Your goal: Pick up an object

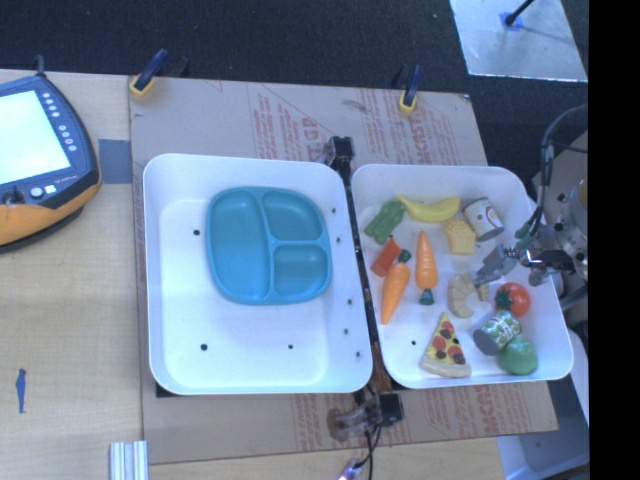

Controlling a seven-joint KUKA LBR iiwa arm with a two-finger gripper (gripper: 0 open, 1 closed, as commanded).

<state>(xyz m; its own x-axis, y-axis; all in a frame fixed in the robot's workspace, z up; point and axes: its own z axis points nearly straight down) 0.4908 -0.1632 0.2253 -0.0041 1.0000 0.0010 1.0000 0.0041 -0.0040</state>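
Toys are heaped in the right bin (395, 183) at centre right for picking; the gripper (500, 265), whose state cannot be told, is poised beside a tomato (513, 297).

blue plate (268, 245), yellow banana (430, 208), white bins (170, 268)

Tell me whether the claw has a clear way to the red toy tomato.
Probably yes: the claw hangs just above-left of the red toy tomato, which lies uncovered near the right white bin's right edge.
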